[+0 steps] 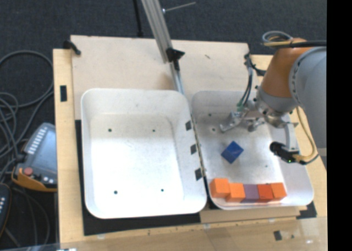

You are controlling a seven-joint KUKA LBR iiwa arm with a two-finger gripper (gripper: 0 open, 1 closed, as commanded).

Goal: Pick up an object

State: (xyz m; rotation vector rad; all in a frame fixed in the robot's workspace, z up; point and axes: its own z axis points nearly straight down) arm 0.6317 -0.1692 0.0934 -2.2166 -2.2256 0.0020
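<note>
A blue cube (232, 152) lies tilted near the middle of the right bin (212, 107), bearing no readable writing. Nearer the camera than the cube, a row of orange blocks (229, 189) with one purple block (251, 191) lines the bin's front wall. Beyond the cube hangs the gripper (240, 123), apart from it; whether it is spread or pressed together cannot be told.

Blue cube (232, 152), orange blocks (229, 189) (one purple (251, 191)), white bins (137, 98), orange-banded grey arm (291, 79)

A robotics lab is suggested: a plywood bench (126, 63) set on dark carpet (66, 2), loose cables (16, 79), a teach pendant (38, 156) and an aluminium camera mast (157, 18).
</note>
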